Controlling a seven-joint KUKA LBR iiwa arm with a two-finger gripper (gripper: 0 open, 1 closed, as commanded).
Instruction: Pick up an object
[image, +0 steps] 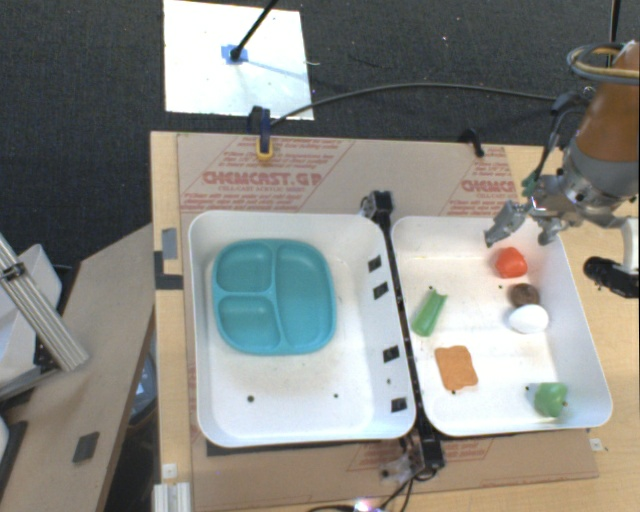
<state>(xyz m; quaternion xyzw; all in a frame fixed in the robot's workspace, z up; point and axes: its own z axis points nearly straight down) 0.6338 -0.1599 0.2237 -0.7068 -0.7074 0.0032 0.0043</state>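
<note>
The right bin (470, 415) holds a red-orange round piece (511, 263), a small brown ball (522, 294), a white egg-like piece (529, 319), a green stick (428, 311), an orange flat slab (456, 367) and a green lump (550, 399). My gripper (524, 228) hangs over the bin's far right corner, just above the red-orange piece. Its two grey fingers (499, 226) are spread apart with nothing between them.
The left bin (212, 400) carries a teal divided plate (273, 296). A black-clipped ridge (392, 320) separates the two bins. Cables run across the cardboard behind the bins. A white sheet (235, 60) lies at the back.
</note>
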